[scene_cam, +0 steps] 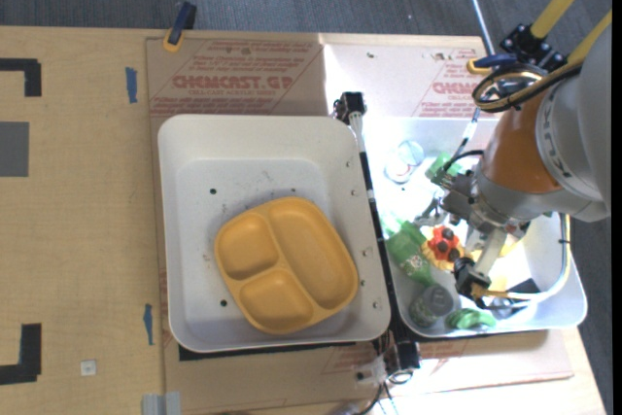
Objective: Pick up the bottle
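1. Tabletop point(78, 209): brown board, carrying two white bins side by side.
2. Right bin point(581, 311), near left corner: the bottle point(432, 304), translucent grey. It appears to rest on the bin floor, though whether upright or lying cannot be told. A green item point(473, 317) lies just beside it on its right.
3. Left bin point(185, 209), nearer half: one yellow divided plate point(285, 262) with three compartments, lying flat.
4. Right bin, middle: a red-and-orange item point(445, 244) and a green packet point(408, 238), close together.
5. End effector point(455, 214): poised over the middle of the right bin, directly beyond the red-and-orange item. Whether it is open or closed cannot be told, and nothing is seen in its hold. The bottle sits nearer than the end effector and slightly to its left, apart from it, with the red-and-orange item between.
6. Right bin, far left part: a clear cup point(403, 158).
7. Beyond both bins: printed cardboard point(233, 83) and a blue-and-yellow clamp point(180, 22).
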Available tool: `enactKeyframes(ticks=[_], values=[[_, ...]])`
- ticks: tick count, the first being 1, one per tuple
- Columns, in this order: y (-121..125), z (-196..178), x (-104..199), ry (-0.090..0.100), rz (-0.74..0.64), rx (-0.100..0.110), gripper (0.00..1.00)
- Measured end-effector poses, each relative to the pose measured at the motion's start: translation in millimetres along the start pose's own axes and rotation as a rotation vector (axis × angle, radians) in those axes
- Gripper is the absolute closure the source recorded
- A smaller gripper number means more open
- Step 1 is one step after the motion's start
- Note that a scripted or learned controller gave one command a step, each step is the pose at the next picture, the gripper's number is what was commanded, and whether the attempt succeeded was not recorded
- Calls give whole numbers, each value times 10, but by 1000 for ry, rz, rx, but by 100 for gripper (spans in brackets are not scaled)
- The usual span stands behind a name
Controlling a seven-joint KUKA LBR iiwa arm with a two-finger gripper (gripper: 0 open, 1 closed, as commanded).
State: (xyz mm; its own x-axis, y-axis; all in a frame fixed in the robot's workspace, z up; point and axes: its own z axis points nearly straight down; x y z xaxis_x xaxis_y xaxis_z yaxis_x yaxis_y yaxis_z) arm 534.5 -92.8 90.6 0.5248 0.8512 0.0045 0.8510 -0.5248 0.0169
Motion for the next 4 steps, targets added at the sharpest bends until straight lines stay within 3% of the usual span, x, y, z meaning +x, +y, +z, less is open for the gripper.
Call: enactKeyframes(ticks=[1,2,3,4], values=[[490,27,161,-14,785,12,0],[-139,-311,-88,-9,455,21,0],[258,8,-356,-2,144,10,0],[321,-750,-1156,-4,-192,16,0]])
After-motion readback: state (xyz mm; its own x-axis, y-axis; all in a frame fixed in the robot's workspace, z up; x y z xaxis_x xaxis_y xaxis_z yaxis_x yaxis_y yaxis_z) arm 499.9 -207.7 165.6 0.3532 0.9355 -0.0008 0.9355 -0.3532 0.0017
